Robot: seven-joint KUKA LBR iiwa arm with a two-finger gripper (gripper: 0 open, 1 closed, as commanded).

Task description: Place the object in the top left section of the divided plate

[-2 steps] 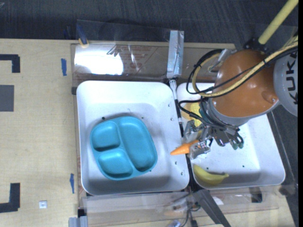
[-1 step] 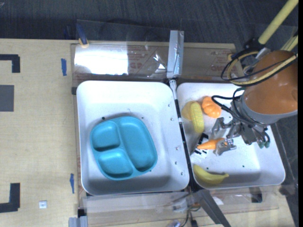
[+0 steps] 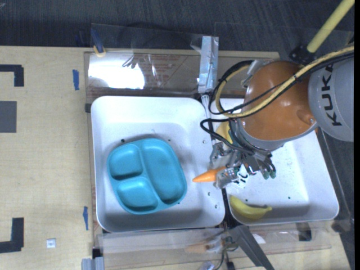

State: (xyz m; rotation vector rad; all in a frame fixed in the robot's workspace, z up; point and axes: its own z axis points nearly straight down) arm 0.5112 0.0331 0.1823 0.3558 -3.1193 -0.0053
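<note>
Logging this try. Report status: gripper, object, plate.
Gripper shut on carrot, over left bin's right edge. Blue divided plate to its left, sections bare. Banana in right bin.

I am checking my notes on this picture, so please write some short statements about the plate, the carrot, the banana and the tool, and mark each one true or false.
1. The blue divided plate lies in the left bin. True.
2. The orange carrot rests in the plate's top left section. False: it is at the tool, above the left bin's right edge, beside the plate.
3. A yellow banana lies in the right bin. True.
4. The plate has two sections. False: it has three.
5. The tool hangs over the plate's middle. False: it is right of the plate, near where the bins meet.
</note>
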